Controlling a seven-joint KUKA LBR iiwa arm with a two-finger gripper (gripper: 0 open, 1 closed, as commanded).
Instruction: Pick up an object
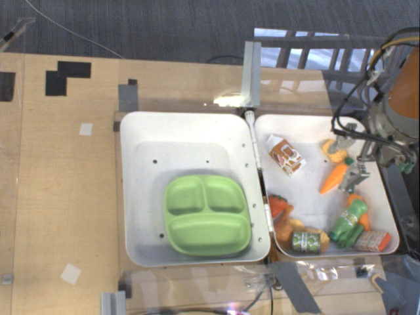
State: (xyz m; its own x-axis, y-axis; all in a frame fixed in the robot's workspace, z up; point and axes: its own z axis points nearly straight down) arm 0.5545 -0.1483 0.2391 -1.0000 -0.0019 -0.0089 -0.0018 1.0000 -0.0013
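smooth white plastic bins (141, 176), a matt green plastic tray (207, 214), pale wood-look bench (59, 195), glossy toy carrot (333, 178).

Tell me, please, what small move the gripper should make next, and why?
Probably a short descent onto the orange carrot: the gripper hangs just right of it in the right bin, with nothing visibly between its fingers.

— What lies nearest the gripper (357, 174)?
— An orange toy carrot (333, 178), slanted, just to its left, touching.
— And below it?
— A green toy bottle (348, 220), tilted, on the bin floor.
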